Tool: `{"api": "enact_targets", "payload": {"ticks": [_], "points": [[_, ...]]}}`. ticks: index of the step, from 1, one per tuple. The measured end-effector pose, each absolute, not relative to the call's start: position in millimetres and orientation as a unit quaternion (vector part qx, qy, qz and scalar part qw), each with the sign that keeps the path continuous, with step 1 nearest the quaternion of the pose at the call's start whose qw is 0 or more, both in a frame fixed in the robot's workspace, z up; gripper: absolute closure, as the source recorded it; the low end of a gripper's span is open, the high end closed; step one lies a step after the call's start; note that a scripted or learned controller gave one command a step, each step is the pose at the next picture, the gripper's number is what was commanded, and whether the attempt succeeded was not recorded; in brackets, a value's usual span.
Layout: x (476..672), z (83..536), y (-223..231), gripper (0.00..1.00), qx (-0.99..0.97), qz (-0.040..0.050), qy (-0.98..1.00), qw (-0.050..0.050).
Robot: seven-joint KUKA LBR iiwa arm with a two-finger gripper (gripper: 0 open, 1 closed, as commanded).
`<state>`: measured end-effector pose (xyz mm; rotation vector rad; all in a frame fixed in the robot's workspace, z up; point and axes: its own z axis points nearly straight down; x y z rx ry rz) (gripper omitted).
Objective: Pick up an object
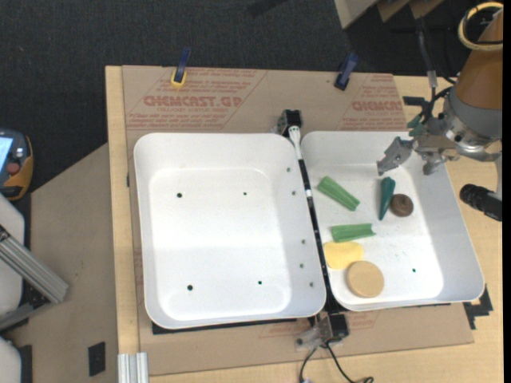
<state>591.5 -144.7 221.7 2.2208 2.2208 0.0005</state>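
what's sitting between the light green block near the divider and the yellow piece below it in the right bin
In the camera view, a second green block lies between the upper green block and the yellow piece, just above the yellow one.

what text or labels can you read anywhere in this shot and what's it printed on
"CHEMCAST GP": red print on the brown sheet under the bins, behind the left bin.
A second red print on the same sheet, behind the right bin: partly covered and too blurred to read.
No readable text on the bins or the objects inside.
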Motion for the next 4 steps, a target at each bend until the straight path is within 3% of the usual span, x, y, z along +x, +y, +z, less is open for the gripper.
{"api": "enact_targets", "payload": {"ticks": [1, 2, 3, 4], "points": [[586.8, 336, -169, 0.00, 0.707, 0.0032, 0.707, 0.007], [606.7, 503, -143, 0.00, 0.705, 0.0060, 0.709, 0.010], [606.0, 503, -144, 1.00, 0.707, 0.0010, 0.708, 0.004], [608.1, 483, -92, 1.00, 0.705, -0.0002, 0.709, -0.001]]}}
